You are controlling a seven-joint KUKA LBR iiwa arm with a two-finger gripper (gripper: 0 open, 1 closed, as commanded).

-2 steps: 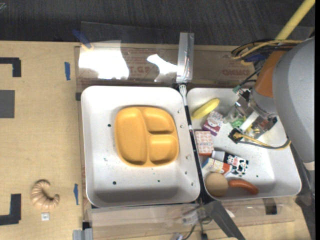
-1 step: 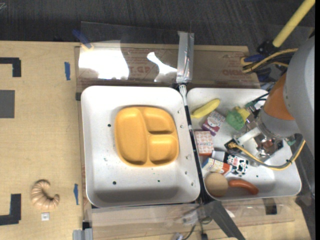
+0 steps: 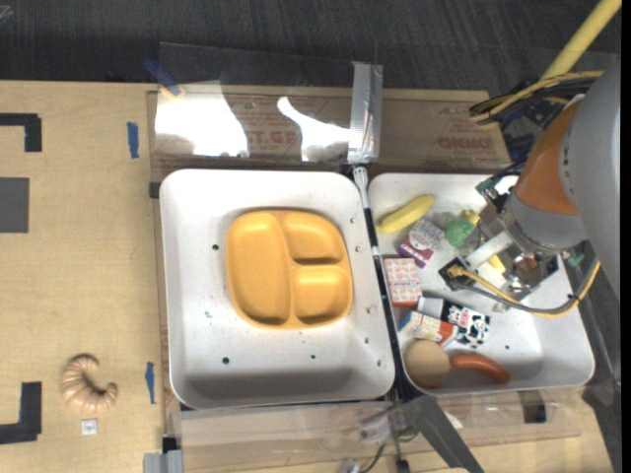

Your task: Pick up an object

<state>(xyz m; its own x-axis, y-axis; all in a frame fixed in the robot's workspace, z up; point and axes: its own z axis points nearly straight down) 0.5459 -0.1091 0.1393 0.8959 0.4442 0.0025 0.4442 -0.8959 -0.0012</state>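
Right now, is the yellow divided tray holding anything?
Empty: the yellow tray in the left bin shows bare compartments.

On the table [image 3: 79, 264], the left bin [image 3: 187, 343] holds a divided tray [image 3: 289, 266]. The right bin [image 3: 552, 358] holds a banana [image 3: 405, 212] at the back, a sausage [image 3: 479, 366] and egg [image 3: 427, 362] in front. A croissant [image 3: 89, 382] lies left of both bins.

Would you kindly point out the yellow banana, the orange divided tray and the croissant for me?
yellow banana [image 3: 405, 212], camera view, on the middle of its curved body.
orange divided tray [image 3: 258, 266], camera view, on the floor of its large compartment.
croissant [image 3: 87, 382], camera view, on the middle of its ridged back.
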